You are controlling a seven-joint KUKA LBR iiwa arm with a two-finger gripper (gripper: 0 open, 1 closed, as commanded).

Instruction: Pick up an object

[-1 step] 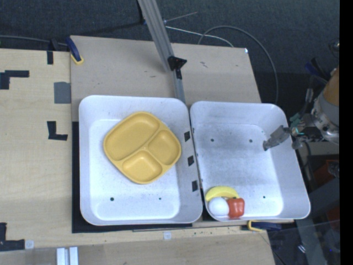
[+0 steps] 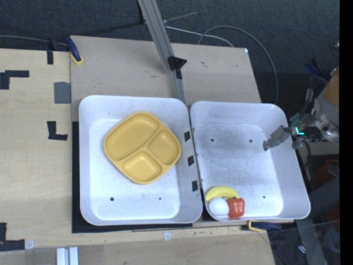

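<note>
A yellow three-compartment plate lies in the left bin. At the front left corner of the right bin sit a yellow banana-like piece, a white ball and a small red object, packed close together. My gripper hangs over the right bin's far right side, well away from those objects. One grey finger points left into the bin. Nothing shows in its grasp.
A slanted metal pole stands behind the bins, with cables on the brown board. A divider with black clips separates the bins. The wooden bench stretches to the left.
</note>
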